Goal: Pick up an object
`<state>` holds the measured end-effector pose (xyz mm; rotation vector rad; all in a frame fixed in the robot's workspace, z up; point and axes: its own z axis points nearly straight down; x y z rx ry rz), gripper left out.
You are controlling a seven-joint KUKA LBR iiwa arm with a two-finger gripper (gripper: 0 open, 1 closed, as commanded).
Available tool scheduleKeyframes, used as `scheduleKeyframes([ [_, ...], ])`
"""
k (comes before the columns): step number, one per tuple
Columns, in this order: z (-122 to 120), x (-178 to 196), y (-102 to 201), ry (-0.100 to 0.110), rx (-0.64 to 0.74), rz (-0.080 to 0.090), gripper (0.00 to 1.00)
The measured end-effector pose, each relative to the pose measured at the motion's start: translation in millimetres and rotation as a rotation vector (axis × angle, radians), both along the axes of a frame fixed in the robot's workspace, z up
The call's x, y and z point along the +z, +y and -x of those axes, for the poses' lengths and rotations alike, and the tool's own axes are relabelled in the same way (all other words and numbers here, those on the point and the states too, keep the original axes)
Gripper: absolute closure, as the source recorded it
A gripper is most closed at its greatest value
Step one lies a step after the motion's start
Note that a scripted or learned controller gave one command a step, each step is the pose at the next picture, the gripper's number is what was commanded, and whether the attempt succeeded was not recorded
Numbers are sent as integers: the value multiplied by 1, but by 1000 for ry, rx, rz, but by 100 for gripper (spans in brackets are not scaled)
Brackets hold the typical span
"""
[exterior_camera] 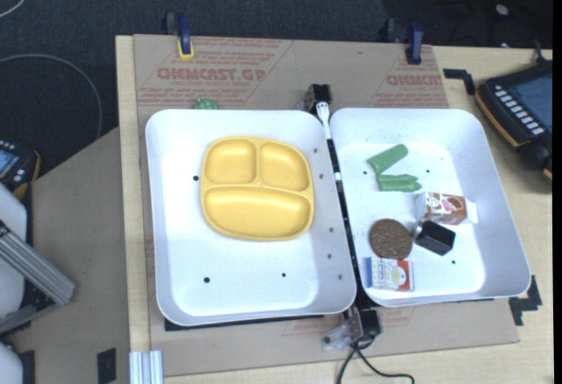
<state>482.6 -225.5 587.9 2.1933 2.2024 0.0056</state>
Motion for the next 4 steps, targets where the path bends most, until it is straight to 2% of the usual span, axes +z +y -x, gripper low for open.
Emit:
scheduleKeyframes([
  [1,-1,11,0,-5,1,4,100],
  [2,4,-56,4,33,-5,-23,100],
  [3,3,-41,3,20,-4,-16,100],
  [4,2,-30,3,16,-3,-12,100],
])
